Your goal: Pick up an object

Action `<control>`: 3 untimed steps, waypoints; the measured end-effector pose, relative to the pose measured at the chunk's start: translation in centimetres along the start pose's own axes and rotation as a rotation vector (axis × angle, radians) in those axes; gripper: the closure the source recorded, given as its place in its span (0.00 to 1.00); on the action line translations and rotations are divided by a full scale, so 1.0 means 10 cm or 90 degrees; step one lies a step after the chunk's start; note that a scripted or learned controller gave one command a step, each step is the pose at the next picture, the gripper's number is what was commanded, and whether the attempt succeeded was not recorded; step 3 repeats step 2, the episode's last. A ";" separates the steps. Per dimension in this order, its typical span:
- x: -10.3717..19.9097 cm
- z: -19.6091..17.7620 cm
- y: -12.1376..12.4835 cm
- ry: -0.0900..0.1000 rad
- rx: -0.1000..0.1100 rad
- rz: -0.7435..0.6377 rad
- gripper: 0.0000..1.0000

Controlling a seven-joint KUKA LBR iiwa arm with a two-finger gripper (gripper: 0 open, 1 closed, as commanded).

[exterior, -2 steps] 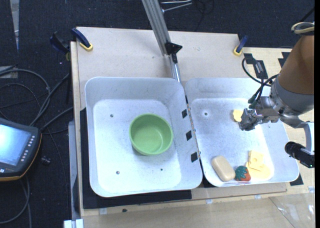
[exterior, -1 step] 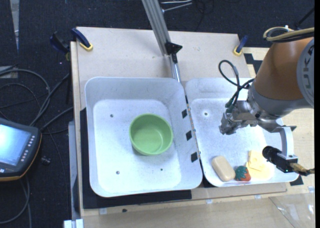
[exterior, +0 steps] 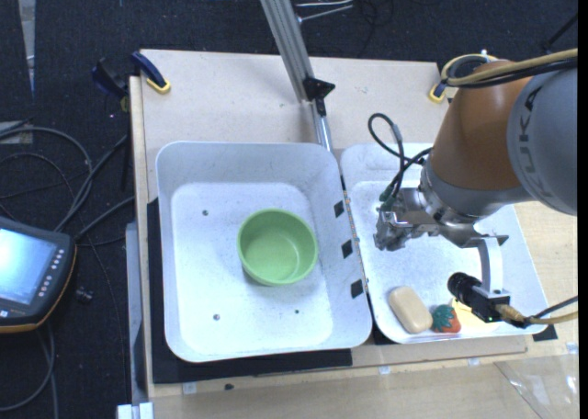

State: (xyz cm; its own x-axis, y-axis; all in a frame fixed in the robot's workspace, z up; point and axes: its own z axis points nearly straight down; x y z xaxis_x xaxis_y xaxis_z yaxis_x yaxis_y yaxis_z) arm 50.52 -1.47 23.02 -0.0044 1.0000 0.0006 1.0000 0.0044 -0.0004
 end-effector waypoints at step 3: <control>0.89 -0.01 0.07 0.000 0.000 0.000 1.00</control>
